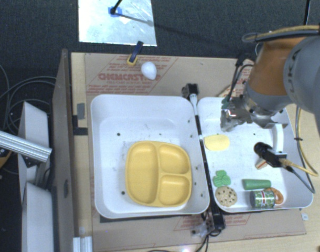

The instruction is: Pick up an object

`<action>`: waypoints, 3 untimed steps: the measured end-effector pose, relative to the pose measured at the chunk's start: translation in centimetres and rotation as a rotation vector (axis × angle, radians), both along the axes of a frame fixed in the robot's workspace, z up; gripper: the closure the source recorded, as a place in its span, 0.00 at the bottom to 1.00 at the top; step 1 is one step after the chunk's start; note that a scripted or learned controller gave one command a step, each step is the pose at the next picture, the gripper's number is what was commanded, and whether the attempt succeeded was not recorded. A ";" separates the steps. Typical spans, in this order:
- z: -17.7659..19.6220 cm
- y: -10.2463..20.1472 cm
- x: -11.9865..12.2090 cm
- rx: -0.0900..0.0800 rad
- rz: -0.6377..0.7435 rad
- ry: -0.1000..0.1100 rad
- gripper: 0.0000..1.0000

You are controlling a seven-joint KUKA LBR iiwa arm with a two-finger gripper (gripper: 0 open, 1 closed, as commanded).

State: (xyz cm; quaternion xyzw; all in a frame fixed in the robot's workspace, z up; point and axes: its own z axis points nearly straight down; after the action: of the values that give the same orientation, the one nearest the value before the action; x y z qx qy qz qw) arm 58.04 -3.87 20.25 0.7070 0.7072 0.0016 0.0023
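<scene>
Hovering at the right bin's (299, 193) far edge, end effector (232, 118), grip state indiscernible; yellow piece (216, 143) nearby, nothing lifted yet.

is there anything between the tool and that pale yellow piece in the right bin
Nothing visible. The tool hangs just above and right of the pale yellow piece, with bare floor of the right bin between them.

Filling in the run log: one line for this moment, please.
arm over right bin | hand above yellow piece | nothing seen held | tray in left bin
</scene>
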 end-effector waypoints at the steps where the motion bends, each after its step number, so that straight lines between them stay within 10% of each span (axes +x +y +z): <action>1: 1.6 -0.9 1.7 0.001 0.004 0.002 1.00; 2: -2.0 0.6 5.9 0.000 0.006 0.002 1.00; 3: 1.7 -1.9 0.1 0.000 -0.002 0.004 1.00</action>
State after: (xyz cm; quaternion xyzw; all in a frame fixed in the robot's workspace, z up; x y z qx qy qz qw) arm 58.17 -5.80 21.99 0.7078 0.7064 0.0003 0.0008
